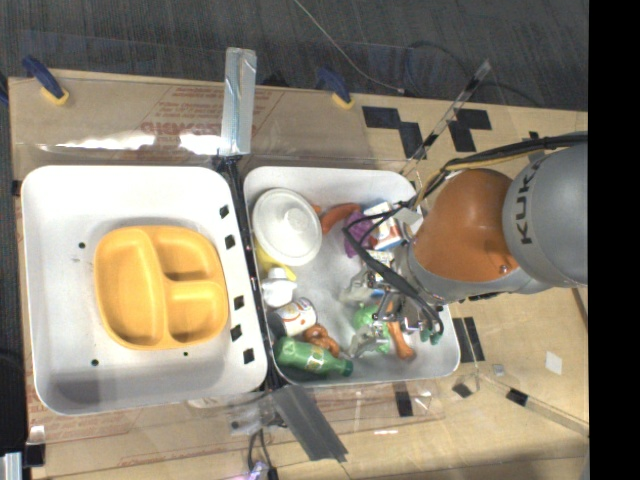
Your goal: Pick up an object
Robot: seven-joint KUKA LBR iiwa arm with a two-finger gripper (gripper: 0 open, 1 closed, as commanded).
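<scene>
Gripper (385,313) low in right bin (330,180), over clutter.
Orange carrot toy (401,341) just below-right; fingers' state: can't tell.

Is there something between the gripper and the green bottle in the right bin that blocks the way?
Partly. The gripper hangs low in the right bin, among clutter. Small green and orange items lie under it, and an orange piece sits beside the green bottle.

Tray (160,286) in left bin (50,268); bowl (287,224) in right bin (330,180).
</scene>
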